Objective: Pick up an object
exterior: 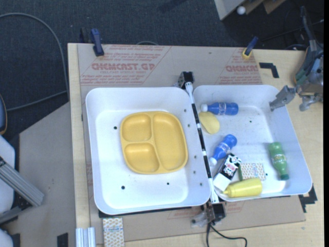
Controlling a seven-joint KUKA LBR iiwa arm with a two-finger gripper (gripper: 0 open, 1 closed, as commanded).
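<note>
**2 bins, 1 pick to make: the green bottle looks easiest**

2 white bins sit side by side, and my claw hangs over the far right corner of the right bin, its 2 fingers spread and nothing between them. The left bin holds a yellow divided plate. Everything graspable lies in the right one: a green bottle alone near the right wall, a blue bottle lying at the far end beside a pale yellow lump, another blue bottle along the divider, and a yellow bottle crowded against a black-and-white carton.

I judge the green bottle my best target: probably light, stiff plastic, rounded and likely to roll or slip. I would close across its body near the middle, fingers square to its long axis
</note>
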